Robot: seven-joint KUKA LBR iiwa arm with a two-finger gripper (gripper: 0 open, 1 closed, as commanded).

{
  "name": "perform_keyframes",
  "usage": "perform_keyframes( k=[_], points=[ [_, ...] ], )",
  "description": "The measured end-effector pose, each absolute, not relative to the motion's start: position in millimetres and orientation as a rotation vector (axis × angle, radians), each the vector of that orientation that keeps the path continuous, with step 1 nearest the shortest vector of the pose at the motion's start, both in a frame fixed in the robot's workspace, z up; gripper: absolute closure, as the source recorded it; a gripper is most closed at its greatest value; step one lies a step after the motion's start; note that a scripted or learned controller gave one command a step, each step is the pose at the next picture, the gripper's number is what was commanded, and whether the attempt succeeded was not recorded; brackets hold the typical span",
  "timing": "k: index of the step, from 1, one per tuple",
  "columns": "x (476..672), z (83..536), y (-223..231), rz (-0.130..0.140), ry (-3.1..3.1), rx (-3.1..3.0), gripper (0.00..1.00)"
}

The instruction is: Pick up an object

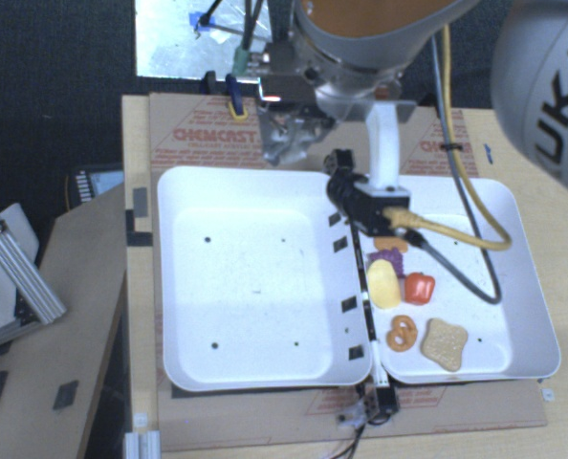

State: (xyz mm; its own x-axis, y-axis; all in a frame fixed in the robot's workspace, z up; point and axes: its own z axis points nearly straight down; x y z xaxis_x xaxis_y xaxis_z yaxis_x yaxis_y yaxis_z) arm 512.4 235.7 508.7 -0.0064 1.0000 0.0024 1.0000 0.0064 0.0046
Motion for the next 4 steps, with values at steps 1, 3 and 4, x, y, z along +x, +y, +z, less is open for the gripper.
perform_keyframes(
  k=[1, 3, 4],
  points=[
    [485.3, 537, 234, 0.008, 2.228, 2.213, 1.00],
    [486.5, 547, 235, 0.008, 2.230, 2.212, 1.00],
    [486.4, 546, 235, 0.007, 2.231, 2.212, 0.00]
  ],
)
